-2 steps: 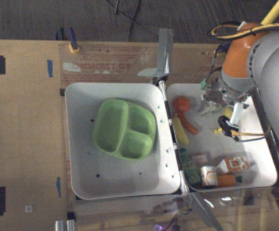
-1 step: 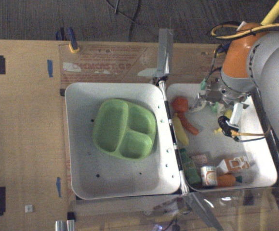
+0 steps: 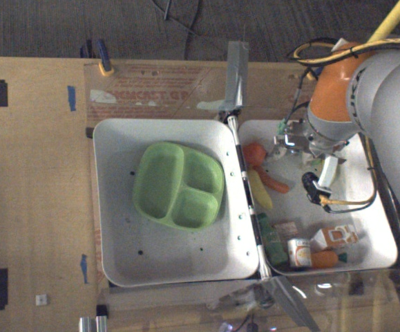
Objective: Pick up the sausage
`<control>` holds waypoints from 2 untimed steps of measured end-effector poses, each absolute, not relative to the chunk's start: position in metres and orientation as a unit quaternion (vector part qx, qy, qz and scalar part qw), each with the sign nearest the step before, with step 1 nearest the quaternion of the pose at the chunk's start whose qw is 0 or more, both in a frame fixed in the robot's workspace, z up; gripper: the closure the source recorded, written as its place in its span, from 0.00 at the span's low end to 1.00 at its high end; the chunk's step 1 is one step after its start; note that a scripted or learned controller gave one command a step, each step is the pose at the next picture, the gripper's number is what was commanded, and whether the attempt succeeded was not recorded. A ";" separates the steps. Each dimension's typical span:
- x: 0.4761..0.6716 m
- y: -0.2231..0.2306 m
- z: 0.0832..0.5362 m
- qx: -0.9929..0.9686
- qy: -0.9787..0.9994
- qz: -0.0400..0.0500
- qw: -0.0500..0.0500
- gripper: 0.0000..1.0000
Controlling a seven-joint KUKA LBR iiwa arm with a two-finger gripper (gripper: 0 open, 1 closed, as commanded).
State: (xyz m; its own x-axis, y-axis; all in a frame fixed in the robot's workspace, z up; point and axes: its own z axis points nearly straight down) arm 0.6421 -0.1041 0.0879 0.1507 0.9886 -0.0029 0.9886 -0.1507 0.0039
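Sausage lies left of the claw, in the right bin.

Camera view: the sausage [image 3: 276, 183], reddish, slants down to the right beside a yellow banana [image 3: 260, 189]; the claw [image 3: 315, 159] hangs near it toward the right, whether open or closed I cannot tell.

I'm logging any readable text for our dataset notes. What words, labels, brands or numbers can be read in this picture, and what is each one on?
Red print on the cardboard sheet behind the left bin: too blurred to read.
Printing on the small carton in the right bin: too small to read.
Label on the small can beside it: too small to read.
No text is legible anywhere.
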 end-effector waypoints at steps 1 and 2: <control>0.593 -0.101 0.089 0.730 0.684 0.003 0.003 0.00; 0.669 -0.133 0.087 0.668 0.744 0.001 0.003 0.00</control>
